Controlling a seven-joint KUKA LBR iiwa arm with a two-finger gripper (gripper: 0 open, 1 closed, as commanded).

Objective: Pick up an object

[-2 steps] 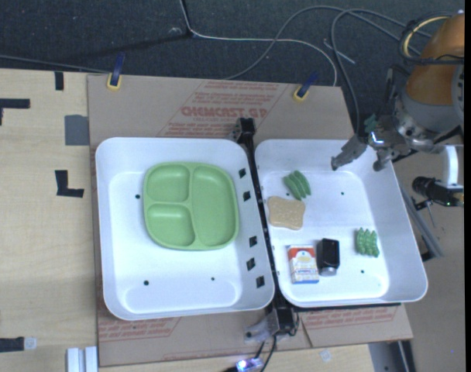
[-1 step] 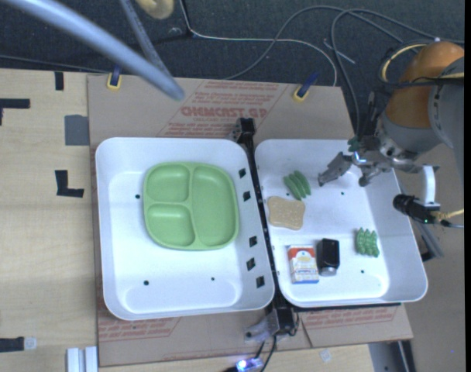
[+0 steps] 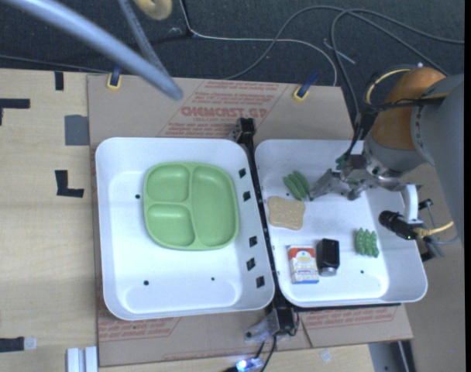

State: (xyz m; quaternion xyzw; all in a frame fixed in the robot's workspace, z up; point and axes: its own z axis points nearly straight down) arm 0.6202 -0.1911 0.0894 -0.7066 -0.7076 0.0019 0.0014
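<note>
In the right bin (image 3: 398, 285) lie a green pod (image 3: 297, 184), a tan bread slice (image 3: 286, 212), a red and white carton (image 3: 301, 264), a black block (image 3: 328, 254) and a small green bunch (image 3: 366, 241). My gripper (image 3: 334, 191) hangs over the upper middle of that bin, just right of the green pod and above the bread slice. Its fingers are spread apart, one pointing left toward the pod, and nothing sits between them. The grey arm with its orange band (image 3: 410, 91) comes in from the right.
The left bin (image 3: 119, 285) holds a green divided plate (image 3: 191, 205). A black divider (image 3: 255, 208) runs between the two bins. Cables trail across the dark floor behind the bench, and a grey bar (image 3: 88, 33) crosses the top left.
</note>
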